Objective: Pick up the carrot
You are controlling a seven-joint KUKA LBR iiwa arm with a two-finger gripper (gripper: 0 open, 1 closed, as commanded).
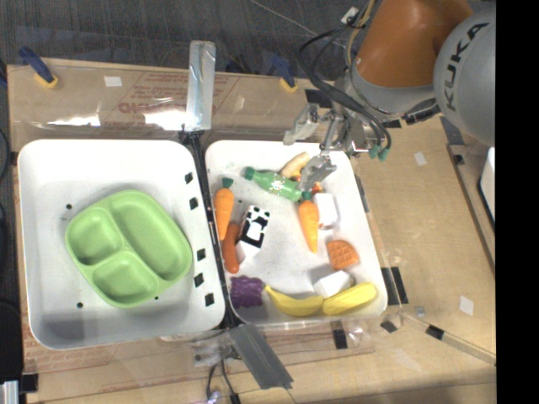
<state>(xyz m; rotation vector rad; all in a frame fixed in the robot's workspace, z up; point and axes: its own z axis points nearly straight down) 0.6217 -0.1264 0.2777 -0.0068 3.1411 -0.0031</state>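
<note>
Two orange carrots lie in the right bin (278, 154). One carrot (223, 212) rests along the left wall, with a darker orange piece (232, 249) just below it. The other carrot (309, 224) lies right of centre, pointing toward the near side. My gripper (312, 151) hangs over the bin's far end, above a green bottle (274, 183) and a beige item (293, 165). Its fingers are spread with nothing between them. It is apart from both carrots; the right carrot lies a little nearer the camera than the lower finger.
The right bin also holds a black-and-white block (255, 225), white blocks (327, 209) (332, 284), an orange waffle piece (342, 253), purple grapes (247, 290) and two bananas (294, 302) (350, 298). A green divided plate (128, 247) sits in the left bin (50, 167).
</note>
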